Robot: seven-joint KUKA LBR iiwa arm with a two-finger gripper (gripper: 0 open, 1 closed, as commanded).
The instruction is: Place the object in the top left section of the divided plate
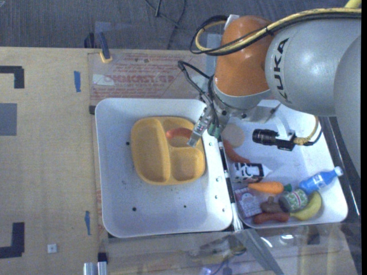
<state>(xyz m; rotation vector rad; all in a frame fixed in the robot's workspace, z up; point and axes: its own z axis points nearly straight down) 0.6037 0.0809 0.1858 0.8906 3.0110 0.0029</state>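
Here, the hand (pixel 198 132) hovers over the yellow plastic divided plate (pixel 153 153) in the left white bin (pixel 114 199), beside an orange-red object (pixel 179 134); its grip state cannot be told.

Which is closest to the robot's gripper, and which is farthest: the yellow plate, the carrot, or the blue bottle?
From the gripper, in the camera view:
1. Yellow divided plate, in the left bin, right under the gripper.
2. Carrot, in the right bin, lower down.
3. Blue bottle, near the right bin's far right side.
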